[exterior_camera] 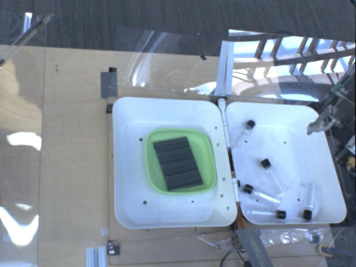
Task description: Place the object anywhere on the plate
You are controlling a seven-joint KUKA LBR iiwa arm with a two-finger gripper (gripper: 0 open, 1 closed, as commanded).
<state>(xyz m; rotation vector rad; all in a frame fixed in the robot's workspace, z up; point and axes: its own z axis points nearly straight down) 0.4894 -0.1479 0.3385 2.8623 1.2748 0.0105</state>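
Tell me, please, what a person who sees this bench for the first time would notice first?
The bright green plate in the left bin stands out most, with a dark ribbed block lying on it. In the right bin, several clear vials with black caps lie scattered, mostly toward the near edge. The gripper is at that bin's far right corner.

No text, label, brand, number or sign can be read anywhere in this view. The dark ribbed block (177, 163) on the green plate (207, 159) carries only plain grooves (no lettering among them), and the clear vials (271, 173) with black caps in the right bin (289, 114) are too small to show any marking.
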